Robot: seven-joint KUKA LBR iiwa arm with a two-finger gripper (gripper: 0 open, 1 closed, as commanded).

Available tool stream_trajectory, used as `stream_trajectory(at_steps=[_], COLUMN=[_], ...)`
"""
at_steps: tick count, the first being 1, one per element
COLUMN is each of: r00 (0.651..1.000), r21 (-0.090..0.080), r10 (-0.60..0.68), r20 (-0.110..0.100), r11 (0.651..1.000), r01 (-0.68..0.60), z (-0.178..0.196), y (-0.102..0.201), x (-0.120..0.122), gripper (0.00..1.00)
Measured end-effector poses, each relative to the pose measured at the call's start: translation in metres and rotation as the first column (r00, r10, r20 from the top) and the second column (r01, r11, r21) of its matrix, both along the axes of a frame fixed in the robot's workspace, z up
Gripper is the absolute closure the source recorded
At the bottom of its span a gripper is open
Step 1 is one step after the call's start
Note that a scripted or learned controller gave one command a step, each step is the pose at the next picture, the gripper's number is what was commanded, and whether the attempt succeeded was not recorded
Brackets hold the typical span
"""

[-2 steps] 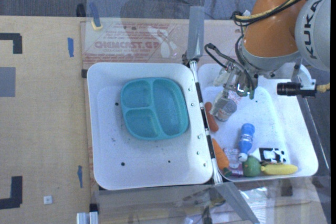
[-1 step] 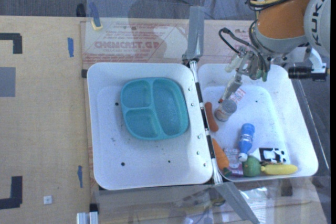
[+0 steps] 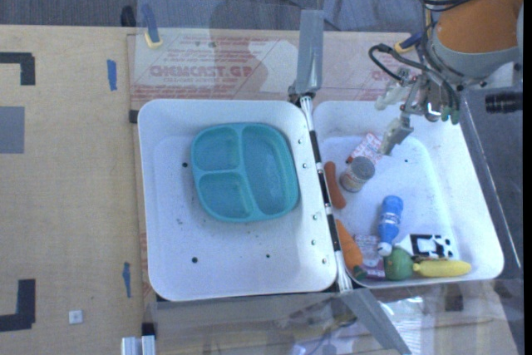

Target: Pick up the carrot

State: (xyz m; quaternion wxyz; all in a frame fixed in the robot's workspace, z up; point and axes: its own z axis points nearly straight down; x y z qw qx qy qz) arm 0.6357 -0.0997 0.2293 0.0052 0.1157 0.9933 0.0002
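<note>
The carrot [image 3: 347,245] is an orange tapered piece lying along the left wall of the right bin [image 3: 465,179], near its front corner. My gripper [image 3: 396,135] hangs over the back half of that bin, above and to the right of a grey can [image 3: 357,175]. It is well away from the carrot, which lies to its front left. Nothing shows in the gripper.
A brown-red sausage [image 3: 334,184] lies by the left wall behind the carrot. A pink-and-white packet [image 3: 364,148], a blue bottle [image 3: 389,218], a green item [image 3: 399,263], a yellow banana [image 3: 442,268] and a black-and-white tag [image 3: 432,245] share the bin. The left bin [image 3: 166,253] holds a teal divided plate [image 3: 245,172].
</note>
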Motion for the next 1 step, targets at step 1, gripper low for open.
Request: stream_trajectory(at_steps=[1], r00=[1.000], r21=[0.002], r10=[0.013], r20=[-0.006], r11=[1.000], r01=[-0.013], z=[-0.0438], y=[0.0724], x=[-0.0859], gripper=[0.00])
